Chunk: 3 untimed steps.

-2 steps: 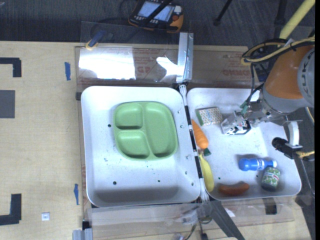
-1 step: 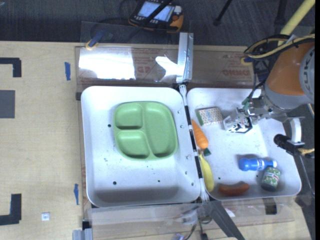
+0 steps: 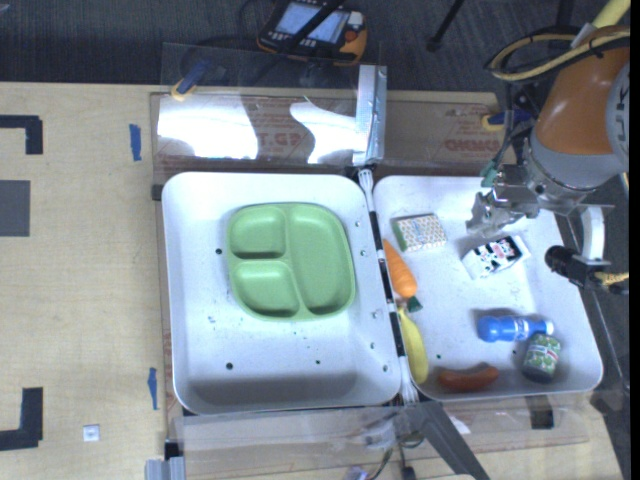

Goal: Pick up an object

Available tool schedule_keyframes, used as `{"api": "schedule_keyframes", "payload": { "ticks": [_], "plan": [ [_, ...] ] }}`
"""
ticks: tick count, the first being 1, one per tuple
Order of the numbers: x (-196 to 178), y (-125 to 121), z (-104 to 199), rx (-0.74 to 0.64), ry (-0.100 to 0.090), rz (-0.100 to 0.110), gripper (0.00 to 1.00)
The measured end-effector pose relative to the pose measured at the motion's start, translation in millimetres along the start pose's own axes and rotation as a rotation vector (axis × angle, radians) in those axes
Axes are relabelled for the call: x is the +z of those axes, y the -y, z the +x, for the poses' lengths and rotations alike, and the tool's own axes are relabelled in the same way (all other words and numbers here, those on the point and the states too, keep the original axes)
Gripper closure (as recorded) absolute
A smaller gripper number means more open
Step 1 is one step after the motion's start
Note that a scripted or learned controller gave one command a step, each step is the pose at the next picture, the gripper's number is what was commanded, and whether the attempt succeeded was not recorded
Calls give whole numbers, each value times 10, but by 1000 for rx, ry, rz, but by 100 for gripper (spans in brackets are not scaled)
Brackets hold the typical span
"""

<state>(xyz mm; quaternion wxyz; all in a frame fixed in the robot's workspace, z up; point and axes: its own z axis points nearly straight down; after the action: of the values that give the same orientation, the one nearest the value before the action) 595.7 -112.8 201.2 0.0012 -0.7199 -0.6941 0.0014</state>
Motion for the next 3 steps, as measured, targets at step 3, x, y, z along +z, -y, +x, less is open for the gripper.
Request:
{"api": "schedule_keyframes", "payload": {
  "ticks": [3],
  "plan": [
    [-121,-219,-72,-21,1,-2,100]
  ]
}}
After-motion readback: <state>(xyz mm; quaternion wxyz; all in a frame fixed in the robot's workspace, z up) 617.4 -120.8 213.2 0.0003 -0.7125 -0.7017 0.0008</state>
